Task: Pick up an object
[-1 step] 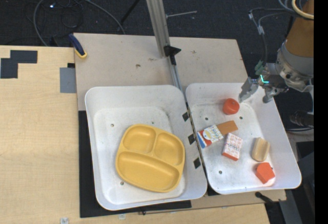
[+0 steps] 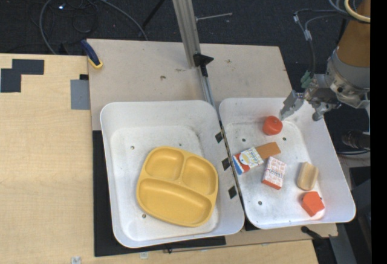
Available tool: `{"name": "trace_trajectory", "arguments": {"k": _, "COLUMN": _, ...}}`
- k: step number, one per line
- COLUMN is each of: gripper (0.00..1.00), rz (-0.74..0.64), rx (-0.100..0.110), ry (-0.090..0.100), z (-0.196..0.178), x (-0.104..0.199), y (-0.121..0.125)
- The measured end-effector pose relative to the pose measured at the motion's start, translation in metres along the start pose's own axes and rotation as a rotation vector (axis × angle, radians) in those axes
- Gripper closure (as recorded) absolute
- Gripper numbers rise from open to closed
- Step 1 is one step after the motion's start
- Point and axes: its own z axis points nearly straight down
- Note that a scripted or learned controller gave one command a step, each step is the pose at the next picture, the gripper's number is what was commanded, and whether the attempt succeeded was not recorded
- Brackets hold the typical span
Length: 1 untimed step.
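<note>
We'd drop the pincer point(image 2: 304, 107), fingers spread w/ nothing between them, down and a bit left so it straddles the red ball point(image 2: 273, 125) just beside it, then close gently since it'll prob roll. The ball is small, round, orange-red, lying near the right bin's point(image 2: 338, 211) back edge, apart from the other items.

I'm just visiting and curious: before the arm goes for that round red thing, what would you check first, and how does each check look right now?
1. Gripper open: ok, fingers apart.
2. Nothing held already: ok.
3. Red ball free of neighbours: ok, apart from the brown block.
4. Gripper above ball: not ok, it sits up and right.
5. Ball clear of the right bin's wall: ok.
</note>
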Motion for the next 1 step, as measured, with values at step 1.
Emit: {"name": "trace_trajectory", "arguments": {"k": 1, "gripper": 0.00, "rz": 0.001, "rx": 0.005, "ry": 0.001, "z": 0.0636, "x": -0.0031, "y": 0.0021}}
